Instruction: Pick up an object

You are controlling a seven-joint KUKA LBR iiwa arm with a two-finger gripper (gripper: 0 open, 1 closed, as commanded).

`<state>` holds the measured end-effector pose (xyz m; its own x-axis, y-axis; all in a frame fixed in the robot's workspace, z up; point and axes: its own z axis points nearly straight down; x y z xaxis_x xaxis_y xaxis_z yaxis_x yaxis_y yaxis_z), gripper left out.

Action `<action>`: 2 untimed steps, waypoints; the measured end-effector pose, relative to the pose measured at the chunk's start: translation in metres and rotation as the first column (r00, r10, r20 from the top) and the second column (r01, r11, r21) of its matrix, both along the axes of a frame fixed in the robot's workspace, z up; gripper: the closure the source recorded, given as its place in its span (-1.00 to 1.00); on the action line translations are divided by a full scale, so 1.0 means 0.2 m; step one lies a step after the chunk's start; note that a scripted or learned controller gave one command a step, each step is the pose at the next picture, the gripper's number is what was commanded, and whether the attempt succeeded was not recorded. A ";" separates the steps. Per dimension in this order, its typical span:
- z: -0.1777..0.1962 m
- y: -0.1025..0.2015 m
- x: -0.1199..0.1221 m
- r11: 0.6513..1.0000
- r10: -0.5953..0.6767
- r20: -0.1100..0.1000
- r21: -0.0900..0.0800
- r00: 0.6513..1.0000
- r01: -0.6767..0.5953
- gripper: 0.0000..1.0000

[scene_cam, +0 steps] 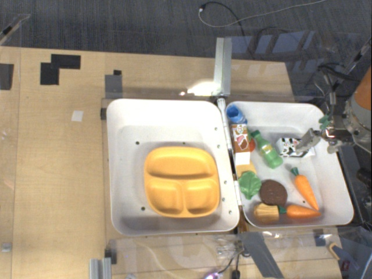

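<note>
The right bin [344, 186] holds several toy foods. A black-and-white patterned item [285, 146] lies near its upper right. My gripper [304, 144] reaches in from the right and sits low, right beside that item and touching or nearly touching its right side. A green bottle [267, 153] lies tilted just left of it. A blue-capped bottle [237, 125] rests along the bin's left wall. Below are two orange carrots [305, 190] [301, 211], a brown round disc [272, 192], a green leafy piece [250, 184] and a tan bread piece [266, 213].
The left bin [125, 127] holds a yellow divided plate [182, 181]. A metal post [223, 63] stands behind the wall shared by the bins. The arm's wrist and cables [343, 124] hang over the right bin's right rim.
</note>
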<state>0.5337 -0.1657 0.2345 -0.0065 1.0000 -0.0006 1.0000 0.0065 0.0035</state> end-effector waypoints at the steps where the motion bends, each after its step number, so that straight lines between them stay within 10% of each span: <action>1: 0.21 -0.12 0.14 0.999 0.053 0.003 -0.002 0.999 -0.053 -1.00; 2: -0.44 -0.20 -0.23 0.899 0.438 -0.001 -0.001 0.899 -0.438 -1.00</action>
<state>0.4879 -0.2055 0.1466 -0.4443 0.8959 -0.0018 0.8959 0.4443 0.0028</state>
